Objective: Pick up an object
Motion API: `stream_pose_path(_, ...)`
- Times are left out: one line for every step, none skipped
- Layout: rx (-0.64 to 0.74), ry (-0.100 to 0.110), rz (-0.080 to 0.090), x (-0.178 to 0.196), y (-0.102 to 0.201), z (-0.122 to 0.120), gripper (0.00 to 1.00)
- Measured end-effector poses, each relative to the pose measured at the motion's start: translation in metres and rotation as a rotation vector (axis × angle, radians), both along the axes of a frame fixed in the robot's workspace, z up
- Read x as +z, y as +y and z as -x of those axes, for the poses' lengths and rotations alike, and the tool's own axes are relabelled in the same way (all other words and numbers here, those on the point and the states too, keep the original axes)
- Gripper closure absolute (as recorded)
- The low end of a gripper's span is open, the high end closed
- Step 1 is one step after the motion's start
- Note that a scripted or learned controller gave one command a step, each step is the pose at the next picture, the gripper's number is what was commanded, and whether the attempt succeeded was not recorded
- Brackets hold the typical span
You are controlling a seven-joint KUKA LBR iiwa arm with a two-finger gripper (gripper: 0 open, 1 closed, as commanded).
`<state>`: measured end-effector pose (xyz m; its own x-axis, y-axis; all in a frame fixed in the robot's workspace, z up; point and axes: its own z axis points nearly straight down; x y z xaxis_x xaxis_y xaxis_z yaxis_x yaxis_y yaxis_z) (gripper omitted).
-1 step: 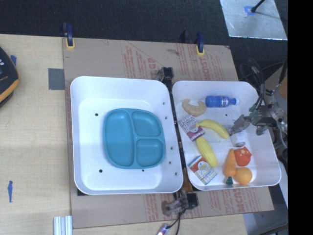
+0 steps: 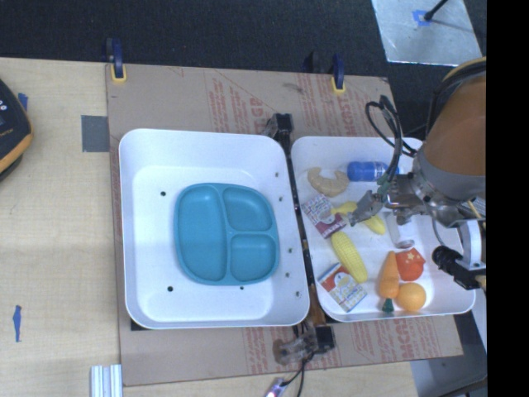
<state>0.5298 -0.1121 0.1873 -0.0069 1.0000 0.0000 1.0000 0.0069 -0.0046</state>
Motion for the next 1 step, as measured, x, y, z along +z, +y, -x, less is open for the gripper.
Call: stream_pose_path(-0.002, 0.001, 0.0, -0.0905, 0.0204, 0.0344, 0.0)
